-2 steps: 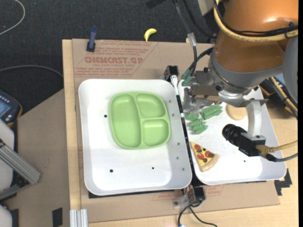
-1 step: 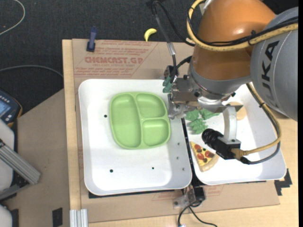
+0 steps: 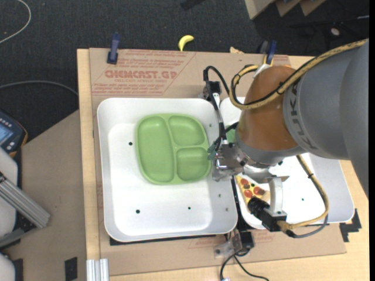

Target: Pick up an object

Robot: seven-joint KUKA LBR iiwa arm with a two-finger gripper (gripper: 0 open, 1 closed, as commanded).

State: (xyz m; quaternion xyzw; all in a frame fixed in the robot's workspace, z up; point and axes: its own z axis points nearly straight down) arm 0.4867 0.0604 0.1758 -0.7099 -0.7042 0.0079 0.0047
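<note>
Camera view: grey arm with an orange band (image 3: 266, 113) reached in from the right over the two shallow white bins.

A light-green plastic divided plate with three compartments (image 3: 173, 148) lay flat in the left white bin (image 3: 117, 204), toward its upper right; the two-finger gripper (image 3: 218, 155) sat at the plate's right edge, by the wall between the bins; whether its jaws were spread or pinched could not be told; the right white bin (image 3: 328, 206) showed small red pieces (image 3: 251, 188) near its left wall, partly under the arm.
</note>
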